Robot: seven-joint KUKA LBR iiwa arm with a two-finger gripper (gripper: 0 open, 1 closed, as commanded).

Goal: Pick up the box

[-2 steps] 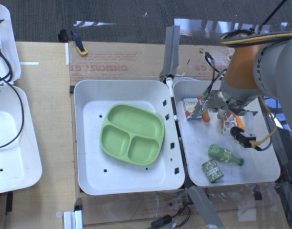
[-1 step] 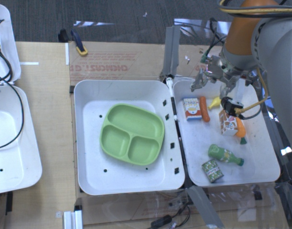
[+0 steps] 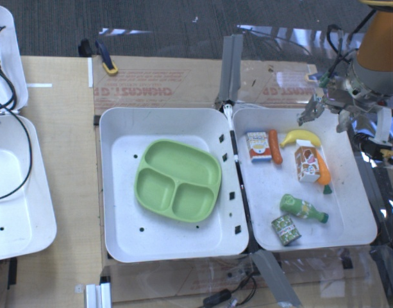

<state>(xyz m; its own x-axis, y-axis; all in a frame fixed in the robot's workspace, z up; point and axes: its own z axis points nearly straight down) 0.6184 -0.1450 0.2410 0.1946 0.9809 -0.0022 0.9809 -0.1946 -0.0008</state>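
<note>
On desk: right-hand shallow white bin (image 3: pixel 359 233) as landmark. Left of it, second white bin (image 3: pixel 113 191) with green three-part plastic plate (image 3: pixel 177 180). Arm's gripper (image 3: pixel 329 111) hovers over landmark's far right rim; whether wide or narrow, cannot tell. Small white-and-blue cardboard box (image 3: pixel 258 146) lies flat at its far left, touching an orange carrot (image 3: pixel 275 146). Judged light, stiff; grip across the short sides. Left wall close; room above.
</note>
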